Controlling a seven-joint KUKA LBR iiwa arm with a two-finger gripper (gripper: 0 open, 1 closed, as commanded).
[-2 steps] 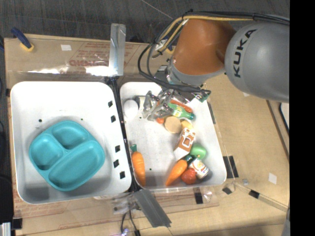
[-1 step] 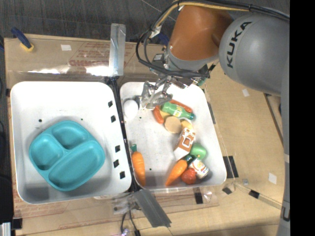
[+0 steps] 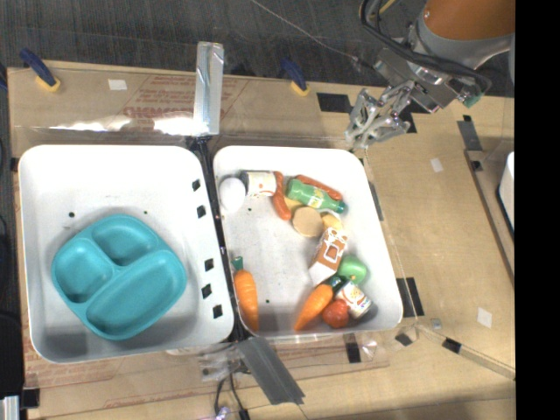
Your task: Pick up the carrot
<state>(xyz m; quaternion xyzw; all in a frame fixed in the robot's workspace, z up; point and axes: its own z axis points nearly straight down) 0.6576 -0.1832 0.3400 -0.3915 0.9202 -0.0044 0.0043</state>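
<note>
Two carrots lie in the right bin (image 3: 262, 252). One carrot (image 3: 246, 297) rests along the bin's left wall near the front, green top pointing back. The other carrot (image 3: 313, 306) lies slanted at the front right, among other toy foods. My gripper (image 3: 369, 132) hangs over the bench just beyond the right bin's back right corner, far from both carrots. Its fingers look open with nothing between them.
The right bin also holds a green bottle (image 3: 315, 193), a round beige piece (image 3: 306, 223), a small carton (image 3: 331, 250), a red tomato (image 3: 336, 315), a can (image 3: 354, 298) and a white ball (image 3: 232, 192). A teal divided plate (image 3: 118, 274) sits in the left bin (image 3: 52, 173).
</note>
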